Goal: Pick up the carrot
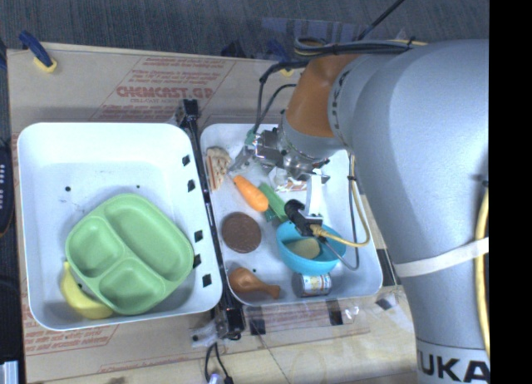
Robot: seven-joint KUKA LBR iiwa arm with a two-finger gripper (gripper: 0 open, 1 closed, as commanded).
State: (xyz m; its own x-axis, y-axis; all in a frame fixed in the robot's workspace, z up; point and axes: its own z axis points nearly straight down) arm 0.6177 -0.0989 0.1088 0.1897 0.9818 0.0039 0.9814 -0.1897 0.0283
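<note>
Camera view puts the carrot (250, 193) in the right bin (363, 251), its long axis slanting from upper left to lower right, lying free on the floor. Just right of it hangs the gripper (283, 166); whether it is spread or closed cannot be told. Below lie a brown disc (241, 232) and a blue bowl (306, 251).
</note>
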